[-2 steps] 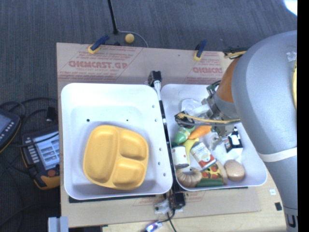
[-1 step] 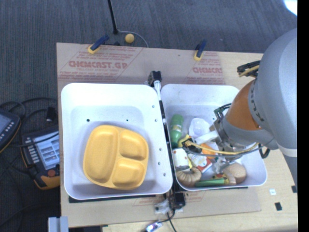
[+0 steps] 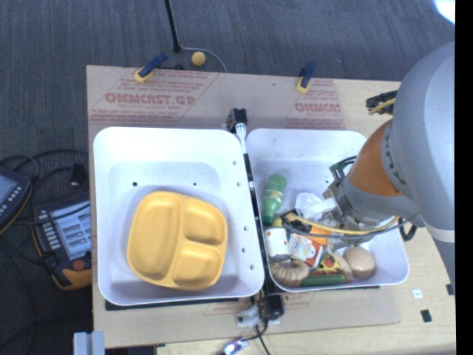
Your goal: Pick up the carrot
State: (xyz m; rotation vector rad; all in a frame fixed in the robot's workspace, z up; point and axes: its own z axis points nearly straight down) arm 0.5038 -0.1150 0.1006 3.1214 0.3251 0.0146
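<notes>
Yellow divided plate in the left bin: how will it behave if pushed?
The yellow moulded three-compartment plate looks rigid, so it probably won't flex. It lies flat, so likely slides on the smooth white left bin rather than tipping or rolling.

Printed text, bench board [image 3: 66, 198]: brown sheet under both bins, red lettering.

1. Far left, beyond the left bin [image 3: 111, 161]: one line reading roughly "CHEMCAST GP" [image 3: 150, 99], mirrored or upside down from this angle; a smaller line beneath it is too fine to read.
2. Far right, beyond the right bin [image 3: 347, 140]: the same red lettering [image 3: 318, 107], partly cut off, not fully legible.

Packets in the right bin: coloured print, too small and blurred to read.
</notes>
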